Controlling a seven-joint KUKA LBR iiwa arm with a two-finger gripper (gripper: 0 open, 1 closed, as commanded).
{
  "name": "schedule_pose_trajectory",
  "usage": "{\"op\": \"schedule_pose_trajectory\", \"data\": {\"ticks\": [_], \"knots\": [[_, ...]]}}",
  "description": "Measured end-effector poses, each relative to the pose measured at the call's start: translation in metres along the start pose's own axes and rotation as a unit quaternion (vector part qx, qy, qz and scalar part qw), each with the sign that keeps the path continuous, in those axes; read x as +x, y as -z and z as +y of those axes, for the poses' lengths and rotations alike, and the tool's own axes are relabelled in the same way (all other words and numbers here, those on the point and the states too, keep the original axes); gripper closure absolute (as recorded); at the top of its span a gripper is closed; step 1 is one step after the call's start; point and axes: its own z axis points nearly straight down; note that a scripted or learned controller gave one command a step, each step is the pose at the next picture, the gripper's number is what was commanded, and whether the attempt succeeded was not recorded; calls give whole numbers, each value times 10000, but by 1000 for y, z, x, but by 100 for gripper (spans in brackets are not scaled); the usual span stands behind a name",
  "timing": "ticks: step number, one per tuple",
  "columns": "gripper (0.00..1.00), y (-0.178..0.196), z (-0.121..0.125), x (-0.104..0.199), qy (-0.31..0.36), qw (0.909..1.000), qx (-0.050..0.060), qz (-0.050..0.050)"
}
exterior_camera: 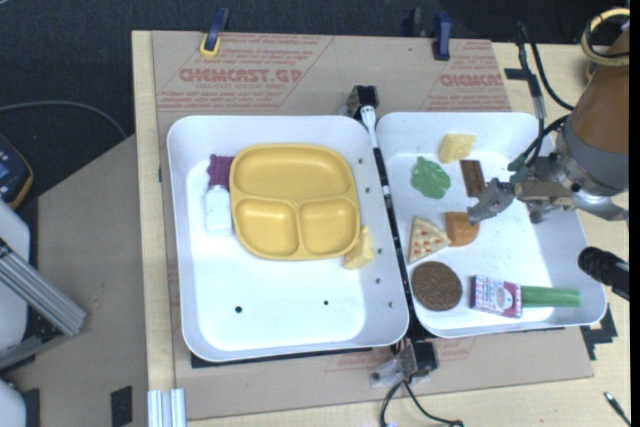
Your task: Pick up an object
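The right bin (560,245) holds several small items: a pale yellow wedge (457,147), a green leafy piece (431,178), a dark brown bar (472,177), an orange chunk (462,229), a triangular cracker-like slice (427,239), a round brown disc (437,285) and a pink-labelled tube with a green cap (520,297). My gripper (495,201) reaches in from the right and hangs low over this bin, just right of the brown bar and above the orange chunk. Nothing shows in its grasp.
The left bin (280,315) holds a yellow divided plate (295,200), a purple item (219,169), a white bottle (217,211) and a small yellow piece (359,251). The divider rim (385,205) runs between the bins. The grey arm (600,155) covers the right bin's right side.
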Motion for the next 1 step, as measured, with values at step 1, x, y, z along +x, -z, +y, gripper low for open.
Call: {"op": "schedule_pose_trajectory", "data": {"ticks": [1], "knots": [[0, 5, 2, 0, 13, 10000, -56, -8]]}}
